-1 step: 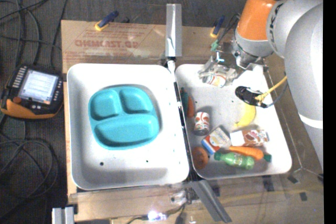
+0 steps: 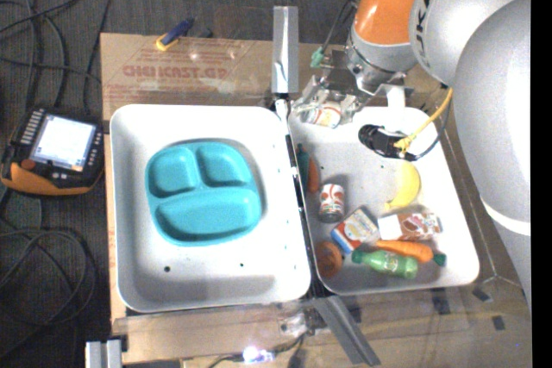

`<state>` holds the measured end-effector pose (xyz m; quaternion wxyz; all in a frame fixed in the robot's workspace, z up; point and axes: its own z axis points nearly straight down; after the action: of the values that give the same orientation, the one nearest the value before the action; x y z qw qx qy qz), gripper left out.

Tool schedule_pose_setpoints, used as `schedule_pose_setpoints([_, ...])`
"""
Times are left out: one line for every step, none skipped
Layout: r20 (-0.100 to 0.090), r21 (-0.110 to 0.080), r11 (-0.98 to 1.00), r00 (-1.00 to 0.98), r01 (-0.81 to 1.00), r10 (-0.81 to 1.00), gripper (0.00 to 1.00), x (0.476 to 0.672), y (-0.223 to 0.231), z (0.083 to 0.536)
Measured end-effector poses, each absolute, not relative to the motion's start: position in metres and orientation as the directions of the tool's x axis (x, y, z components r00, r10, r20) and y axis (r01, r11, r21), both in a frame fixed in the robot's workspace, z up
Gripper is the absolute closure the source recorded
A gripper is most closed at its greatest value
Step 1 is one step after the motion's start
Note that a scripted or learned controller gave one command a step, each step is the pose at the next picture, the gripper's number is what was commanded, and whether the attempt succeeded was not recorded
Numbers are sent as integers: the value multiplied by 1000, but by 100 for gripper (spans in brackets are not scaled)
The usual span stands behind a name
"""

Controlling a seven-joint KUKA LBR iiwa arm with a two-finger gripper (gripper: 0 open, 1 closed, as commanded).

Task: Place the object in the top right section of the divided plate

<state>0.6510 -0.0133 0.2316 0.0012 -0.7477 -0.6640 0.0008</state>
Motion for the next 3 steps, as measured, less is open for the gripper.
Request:
schedule_pose_setpoints([-1,-4,11,-11,1000,1000,100,664,65,187])
schedule_pose_setpoints([-2,-4,88,-88,996,996,100,662,118,162])
schedule_pose_setpoints([-2,-4,88,-88,996,996,0,662,118,162])
